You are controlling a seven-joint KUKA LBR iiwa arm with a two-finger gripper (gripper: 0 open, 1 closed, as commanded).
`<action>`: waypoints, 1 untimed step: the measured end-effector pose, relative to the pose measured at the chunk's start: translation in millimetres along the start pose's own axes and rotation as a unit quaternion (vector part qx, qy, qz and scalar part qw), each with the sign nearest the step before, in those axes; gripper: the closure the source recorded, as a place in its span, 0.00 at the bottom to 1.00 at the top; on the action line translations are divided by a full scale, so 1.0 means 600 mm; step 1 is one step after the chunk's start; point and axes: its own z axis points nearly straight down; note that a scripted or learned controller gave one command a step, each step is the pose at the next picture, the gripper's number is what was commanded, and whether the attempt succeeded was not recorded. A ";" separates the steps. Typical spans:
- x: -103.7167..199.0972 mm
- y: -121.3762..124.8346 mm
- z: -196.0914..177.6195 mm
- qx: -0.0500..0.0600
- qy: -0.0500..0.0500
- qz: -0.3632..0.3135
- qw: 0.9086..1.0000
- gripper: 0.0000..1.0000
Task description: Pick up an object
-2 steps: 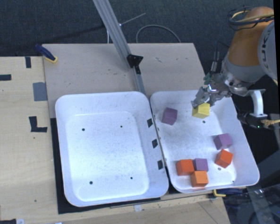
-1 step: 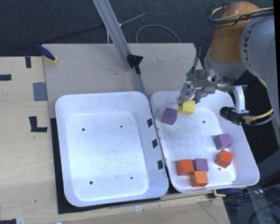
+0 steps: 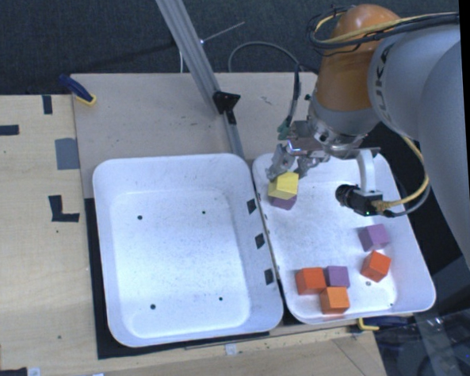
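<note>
Down near the front, orange blocks [image 3: 310, 280] and purple blocks [image 3: 374, 236] sit in the right bin [image 3: 408, 292]. Farther back, the fingers [image 3: 285, 166] pinch a yellow block [image 3: 283, 186] above that bin. Both bins rest on a tan counter [image 3: 33, 259].

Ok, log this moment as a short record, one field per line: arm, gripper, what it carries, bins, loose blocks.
arm: grey with an orange band, reaching in from the right over the right bin
gripper: above the upper left part of the right bin, fingers closed on a block
carried: yellow block, with a purple face showing under it
left bin: white, beside the right bin
loose blocks, right bin: orange block, purple block and orange block clustered near the front edge; purple block and orange block further right
</note>
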 end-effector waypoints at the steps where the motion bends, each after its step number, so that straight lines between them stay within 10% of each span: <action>1: 0.086 0.005 -0.017 -0.001 -0.001 0.000 1.000 1.00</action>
